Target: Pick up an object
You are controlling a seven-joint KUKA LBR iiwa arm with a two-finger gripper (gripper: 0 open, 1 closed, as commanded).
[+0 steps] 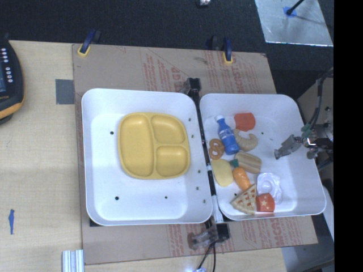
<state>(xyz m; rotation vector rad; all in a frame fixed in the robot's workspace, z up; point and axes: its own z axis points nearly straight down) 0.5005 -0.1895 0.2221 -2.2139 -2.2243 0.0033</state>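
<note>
Two white bins fill the middle of the frame. The left bin [96,152] holds a yellow divided tray [153,145]. The right bin [283,109] carries small toy foods crowded along its left side: a blue bottle [227,136], a pretzel [216,148], a pizza slice [245,200]. At the right edge the gripper [285,148] hovers over bare bin floor, holding nothing; how wide it stands I cannot tell.

I see a yellow divided tray [153,145] lying in the left white bin [96,203]. Both bins rest on a brown cardboard sheet [142,72] held by blue clamps [227,50] at its far edge. An orange-edged controller [8,78] sits at the bench's left side
</note>
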